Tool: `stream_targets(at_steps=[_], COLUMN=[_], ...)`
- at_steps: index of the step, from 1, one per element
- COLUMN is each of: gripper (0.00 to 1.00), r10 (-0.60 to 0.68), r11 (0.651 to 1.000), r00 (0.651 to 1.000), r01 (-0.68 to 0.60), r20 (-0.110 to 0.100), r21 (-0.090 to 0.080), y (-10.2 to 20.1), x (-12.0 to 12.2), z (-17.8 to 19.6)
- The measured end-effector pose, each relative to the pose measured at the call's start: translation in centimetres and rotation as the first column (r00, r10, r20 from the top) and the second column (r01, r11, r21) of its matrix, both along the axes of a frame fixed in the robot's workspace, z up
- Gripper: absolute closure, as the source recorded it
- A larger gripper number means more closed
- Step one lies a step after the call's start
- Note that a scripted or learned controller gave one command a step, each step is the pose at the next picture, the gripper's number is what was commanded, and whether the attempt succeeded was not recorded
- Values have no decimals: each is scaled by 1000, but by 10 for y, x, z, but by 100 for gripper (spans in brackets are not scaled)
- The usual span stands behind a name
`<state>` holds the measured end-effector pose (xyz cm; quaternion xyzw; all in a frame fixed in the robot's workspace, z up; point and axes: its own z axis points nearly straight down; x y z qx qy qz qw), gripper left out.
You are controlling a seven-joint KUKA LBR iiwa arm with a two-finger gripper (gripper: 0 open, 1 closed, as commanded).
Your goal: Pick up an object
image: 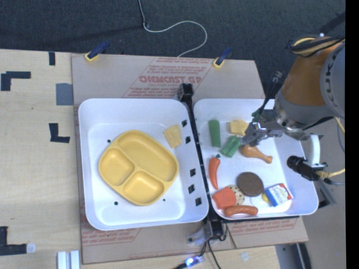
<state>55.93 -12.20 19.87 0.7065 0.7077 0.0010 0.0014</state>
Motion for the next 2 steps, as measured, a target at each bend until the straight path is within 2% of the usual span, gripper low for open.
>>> stream_targets(at_steps=[1,2], gripper=[100,100], r10=[0,1], r11=[1000,1000], r00=[1000,1000], r01=[0,-1], r20=[-4,-4], r21=[1,1], y=[1,39], x=[0,29], z=[26,15])
